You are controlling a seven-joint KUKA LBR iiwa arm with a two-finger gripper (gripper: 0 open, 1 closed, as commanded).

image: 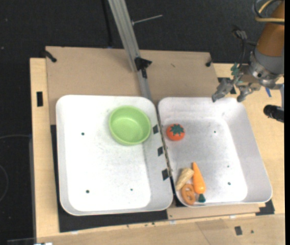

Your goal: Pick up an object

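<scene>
Two shallow white bins sit side by side on a tan bench, seen from above at a slant. The left bin [83, 188] holds a green bowl [129, 125] near its far right corner; the right bin [236, 152] holds a small tomato-like toy [175, 131] near its left wall, and a carrot [198, 177], a pale banana-like piece [184, 177] and a round orange piece [188, 193] clustered at its near left corner. The grey arm with its orange band reaches in from the right, its gripper [230, 93] above the right bin's far right corner with fingers spread apart and nothing between them, well apart from every object.
</scene>
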